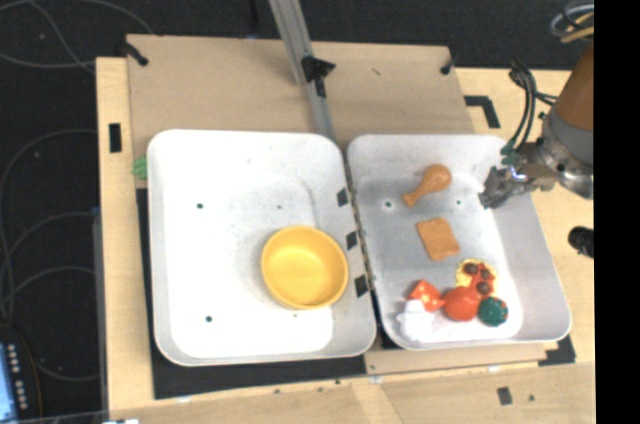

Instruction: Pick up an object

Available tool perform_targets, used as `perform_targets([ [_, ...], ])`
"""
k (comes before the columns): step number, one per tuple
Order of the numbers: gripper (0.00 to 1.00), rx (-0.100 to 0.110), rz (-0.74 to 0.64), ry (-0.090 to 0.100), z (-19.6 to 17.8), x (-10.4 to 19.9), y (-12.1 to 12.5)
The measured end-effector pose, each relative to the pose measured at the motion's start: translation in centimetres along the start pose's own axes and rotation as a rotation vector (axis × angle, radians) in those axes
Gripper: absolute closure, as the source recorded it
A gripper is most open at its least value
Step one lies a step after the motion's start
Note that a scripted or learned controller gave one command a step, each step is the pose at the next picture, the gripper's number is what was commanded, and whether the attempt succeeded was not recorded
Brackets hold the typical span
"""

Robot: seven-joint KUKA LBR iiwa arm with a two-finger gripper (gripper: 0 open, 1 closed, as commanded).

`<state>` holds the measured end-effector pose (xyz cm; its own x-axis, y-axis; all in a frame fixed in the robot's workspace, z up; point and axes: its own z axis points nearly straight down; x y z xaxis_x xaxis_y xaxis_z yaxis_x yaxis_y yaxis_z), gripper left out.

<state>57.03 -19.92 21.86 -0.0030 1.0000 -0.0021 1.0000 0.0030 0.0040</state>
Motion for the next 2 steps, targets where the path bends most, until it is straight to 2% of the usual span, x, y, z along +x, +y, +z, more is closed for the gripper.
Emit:
perform_targets([
  [1, 1.0, -0.001, 0.0, 0.001, -2.7, -0.1, 0.1],
  [2, 1.0, 0.002, -0.005, 0.004, -3.5, 5.4, -0.6],
])
